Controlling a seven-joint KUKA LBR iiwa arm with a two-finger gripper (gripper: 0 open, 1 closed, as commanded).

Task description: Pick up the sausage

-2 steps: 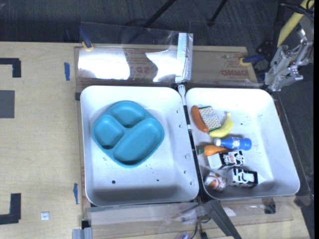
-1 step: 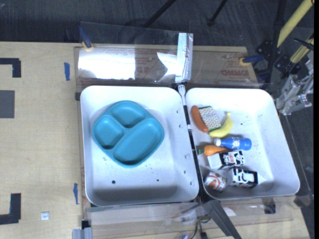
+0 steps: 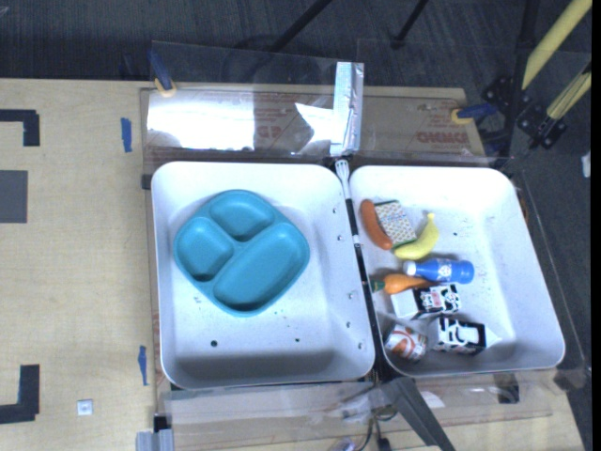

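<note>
The sausage (image 3: 375, 225) is a short orange-brown link lying in the right bin (image 3: 502, 252), near that bin's left wall, slanted from upper left to lower right. A speckled packet (image 3: 395, 220) lies against its right side and a yellow banana (image 3: 422, 241) curves just beyond that.
A blue sectioned plate (image 3: 241, 250) sits in the left bin (image 3: 319, 336). The right bin also holds a blue bottle (image 3: 441, 271), a carrot (image 3: 406, 283), two black-and-white cartons (image 3: 451, 319) and a small round ball (image 3: 406, 343). A clear screen (image 3: 282, 111) stands behind the bins.
</note>
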